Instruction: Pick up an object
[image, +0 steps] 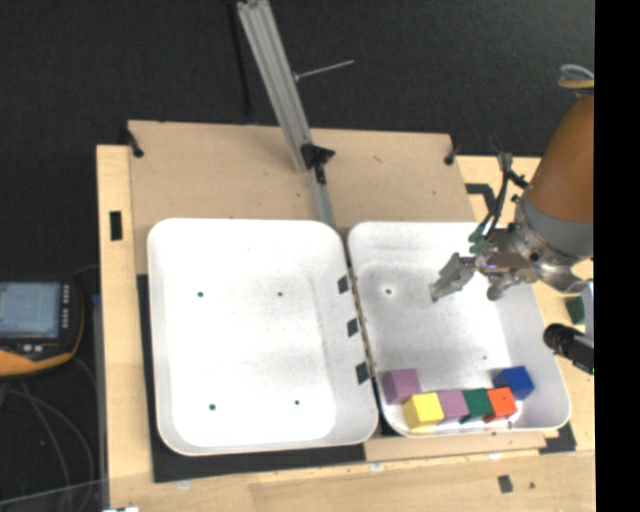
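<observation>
1. The left bin (250, 335) is a shallow white tray with rounded corners and a faintly speckled floor.
2. The right bin (430, 330) is of the same make; its far and middle floor is open.
3. Along its near wall sits a row of small matte blocks: purple block (402, 384), yellow block (424, 409), mauve block (453, 403), green block (477, 403), orange block (501, 402), blue block (515, 380), crowded toward the near right corner.
4. The gripper (468, 282) hangs above the right bin's far half, fingers spread apart with nothing between them, well apart from the blocks.
</observation>
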